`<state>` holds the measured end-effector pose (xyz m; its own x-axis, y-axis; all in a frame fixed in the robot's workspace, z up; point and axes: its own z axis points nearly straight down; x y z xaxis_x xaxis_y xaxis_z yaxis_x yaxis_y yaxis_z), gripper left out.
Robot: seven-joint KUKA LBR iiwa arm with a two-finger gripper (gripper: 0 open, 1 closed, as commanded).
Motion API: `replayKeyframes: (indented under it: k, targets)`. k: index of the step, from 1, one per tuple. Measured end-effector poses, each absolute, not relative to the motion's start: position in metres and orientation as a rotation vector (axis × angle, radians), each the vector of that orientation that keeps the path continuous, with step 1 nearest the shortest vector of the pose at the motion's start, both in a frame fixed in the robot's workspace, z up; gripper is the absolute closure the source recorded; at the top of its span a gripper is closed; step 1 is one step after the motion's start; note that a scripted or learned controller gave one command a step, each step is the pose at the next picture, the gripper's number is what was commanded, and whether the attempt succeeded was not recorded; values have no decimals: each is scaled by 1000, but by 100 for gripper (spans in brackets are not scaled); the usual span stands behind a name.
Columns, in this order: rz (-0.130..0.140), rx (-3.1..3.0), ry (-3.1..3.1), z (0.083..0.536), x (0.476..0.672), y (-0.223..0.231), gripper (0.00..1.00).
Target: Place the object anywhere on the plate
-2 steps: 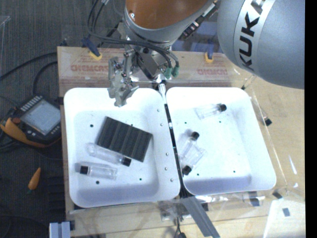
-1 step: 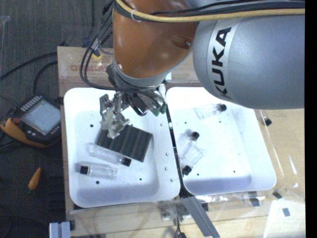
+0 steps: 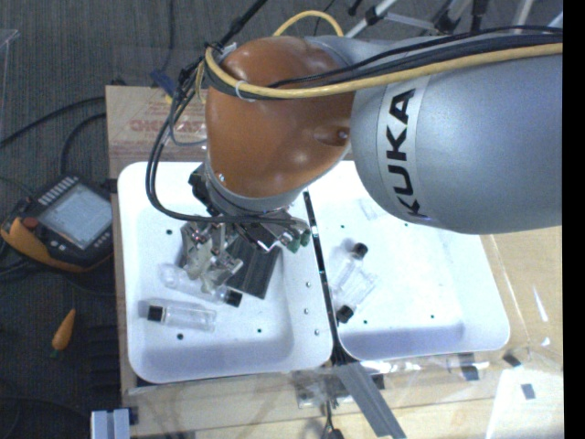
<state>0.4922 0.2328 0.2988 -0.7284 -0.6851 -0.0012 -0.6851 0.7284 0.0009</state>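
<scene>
Two white bins on table | gripper [image 3: 212,259] low in left bin [image 3: 137,337] – grip state unclear | vial [image 3: 181,315] loose – placing not done

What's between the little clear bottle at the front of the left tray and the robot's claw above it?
In the camera view, bare white bin floor separates the clear vial from the gripper. A second clear piece lies beside the gripper, off that line.

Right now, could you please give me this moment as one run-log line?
gripper: low over left bin, among clear vials | fingers: unclear | vial: lying in left bin | vials: right bin | placement: not done
</scene>
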Motion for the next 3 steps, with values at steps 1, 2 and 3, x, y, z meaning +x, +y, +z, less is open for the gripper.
replayKeyframes:
  k: [1,2,3]
  targets:
    - [3,-729,3051,428,507,214,100]
    - [4,-1444,2785,434,543,234,100]
    - [5,-2037,2385,421,612,213,100]
